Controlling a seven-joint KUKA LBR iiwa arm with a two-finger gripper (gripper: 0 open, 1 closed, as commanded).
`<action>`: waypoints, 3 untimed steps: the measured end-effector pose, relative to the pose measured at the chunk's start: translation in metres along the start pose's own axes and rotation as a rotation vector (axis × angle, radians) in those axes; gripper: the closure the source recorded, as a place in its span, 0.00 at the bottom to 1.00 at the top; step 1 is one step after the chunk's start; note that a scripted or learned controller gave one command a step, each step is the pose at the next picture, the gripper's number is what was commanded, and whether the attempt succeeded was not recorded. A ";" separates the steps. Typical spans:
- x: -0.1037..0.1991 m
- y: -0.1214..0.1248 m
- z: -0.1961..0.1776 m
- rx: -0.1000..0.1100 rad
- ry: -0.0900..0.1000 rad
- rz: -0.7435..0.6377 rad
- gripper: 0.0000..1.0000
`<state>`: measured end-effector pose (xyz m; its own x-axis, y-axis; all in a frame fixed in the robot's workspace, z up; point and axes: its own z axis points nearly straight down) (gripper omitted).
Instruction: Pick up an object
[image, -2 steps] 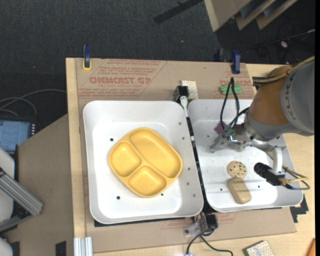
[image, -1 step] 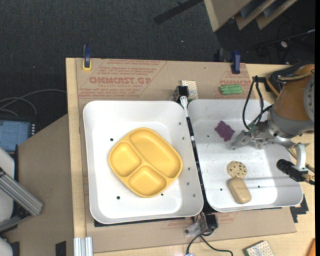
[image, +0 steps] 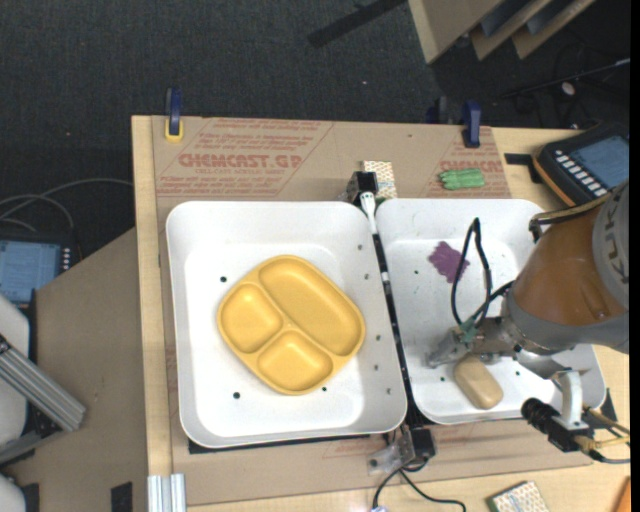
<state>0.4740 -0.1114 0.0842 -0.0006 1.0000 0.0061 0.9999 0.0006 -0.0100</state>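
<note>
reaching low over right bin (image: 420, 300)

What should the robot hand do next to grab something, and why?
Probably slide a little toward the tan block and lower onto it. The gripper sits low in the right bin just beside that block, closer to it than to the purple piece, and nothing shows between its fingers.
</note>
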 end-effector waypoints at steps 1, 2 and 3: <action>-0.005 0.006 -0.012 -0.016 -0.011 0.004 1.00; -0.005 0.006 -0.011 -0.015 -0.010 0.004 0.00; 0.013 0.056 0.000 -0.015 -0.008 -0.003 0.00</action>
<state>0.5299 -0.0979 0.0840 -0.0037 1.0000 -0.0018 1.0000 0.0038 0.0049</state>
